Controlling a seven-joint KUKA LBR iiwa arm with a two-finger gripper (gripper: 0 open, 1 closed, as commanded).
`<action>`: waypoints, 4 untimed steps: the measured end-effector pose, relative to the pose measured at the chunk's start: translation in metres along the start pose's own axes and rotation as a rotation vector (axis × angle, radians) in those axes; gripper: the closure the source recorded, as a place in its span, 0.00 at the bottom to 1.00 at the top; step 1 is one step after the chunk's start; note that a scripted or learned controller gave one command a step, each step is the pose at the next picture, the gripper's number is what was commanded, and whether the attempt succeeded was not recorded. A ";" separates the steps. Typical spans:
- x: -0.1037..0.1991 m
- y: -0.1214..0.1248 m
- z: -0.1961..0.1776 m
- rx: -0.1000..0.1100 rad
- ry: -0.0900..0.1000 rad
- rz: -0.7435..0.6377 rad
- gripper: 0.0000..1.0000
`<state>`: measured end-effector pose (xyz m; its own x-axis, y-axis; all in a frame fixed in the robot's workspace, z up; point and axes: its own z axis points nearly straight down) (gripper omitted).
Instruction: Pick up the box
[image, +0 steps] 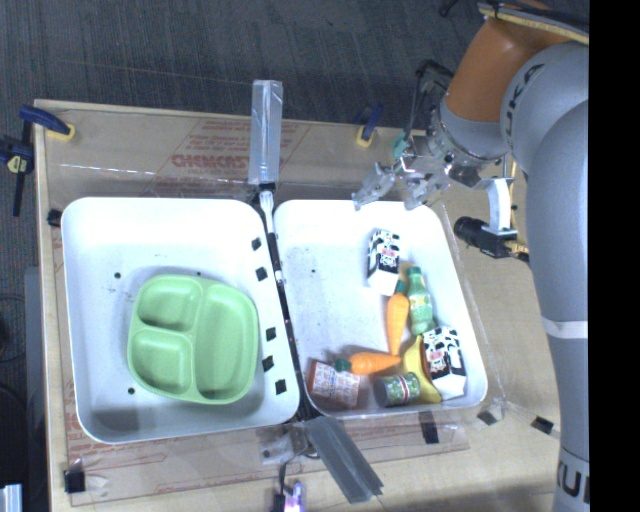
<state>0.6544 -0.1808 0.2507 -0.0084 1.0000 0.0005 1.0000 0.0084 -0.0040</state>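
From my remote seat I start at the left bin (90, 225), a shallow glossy white tub with rounded corners, which holds a pale green divided plate (194, 339) of smooth moulded plastic with three recessed sections. The right bin (310, 240), its twin, sits touching it along the centre seam, and its bare floor is lightly speckled. Along its near edge lie a small reddish can (332, 383) on its side, an orange toy carrot (373, 362) and a dark green can (401, 389). A second carrot (398, 318) runs lengthwise up the bin beside a green bottle (419, 303), with a yellow banana (418, 366) curving below them. The box (383, 255) I am after is the small cow-patterned carton towards the far right part of this bin, standing just above the carrot tip and bottle, apart from the walls; a similar carton (444, 361) sits in the near right corner. I judge it light, stiff-sided cardboard or plastic, a little slick, and likely to skid or tip if nudged, so I would close across its two flat long sides near the middle. The gripper (398, 186) hangs above the bin's far rim, its metal fingers spread apart and holding nothing, well short of the box.
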 end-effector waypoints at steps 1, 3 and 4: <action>0.055 -0.011 0.160 0.002 0.002 0.406 0.00; 0.021 -0.098 0.160 0.000 0.002 0.125 0.00; 0.010 -0.091 0.159 -0.004 -0.001 0.021 0.00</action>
<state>0.5624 -0.1718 0.0920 0.0131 0.9999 -0.0002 0.9999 -0.0131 -0.0001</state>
